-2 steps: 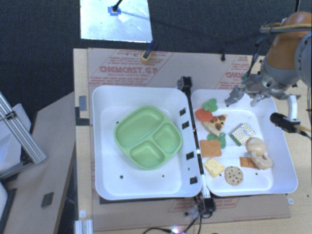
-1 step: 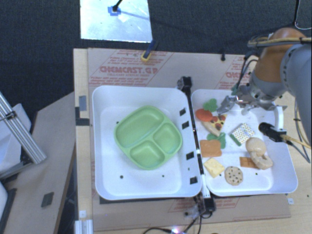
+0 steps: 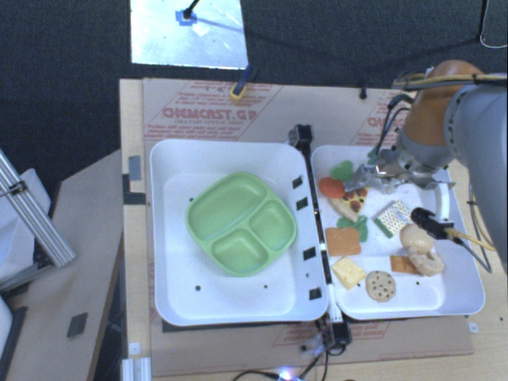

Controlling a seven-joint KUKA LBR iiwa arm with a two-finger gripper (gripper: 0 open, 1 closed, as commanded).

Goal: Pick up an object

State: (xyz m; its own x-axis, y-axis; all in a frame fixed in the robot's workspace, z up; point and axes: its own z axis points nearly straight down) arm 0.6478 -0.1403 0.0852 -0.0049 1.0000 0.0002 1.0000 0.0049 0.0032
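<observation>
My gripper (image 3: 361, 179) hangs low over the upper left part of the right bin (image 3: 468, 292). It is right beside a red tomato piece (image 3: 330, 187) and a pizza slice (image 3: 349, 205), with a green leaf (image 3: 343, 169) just to its left. Whether it touches any of them I cannot tell. Lower in that bin lie an orange slab (image 3: 343, 241), a yellow cheese cube (image 3: 348, 272), a cookie (image 3: 381, 286), a green-and-white checked piece (image 3: 392, 217) and a beige lumpy toy (image 3: 421, 251).
The left bin (image 3: 171, 292) holds a light green divided plate (image 3: 241, 223). A black hinged divider (image 3: 311, 213) runs between the bins. The grey arm (image 3: 468, 125) with its orange band covers the right bin's upper right corner.
</observation>
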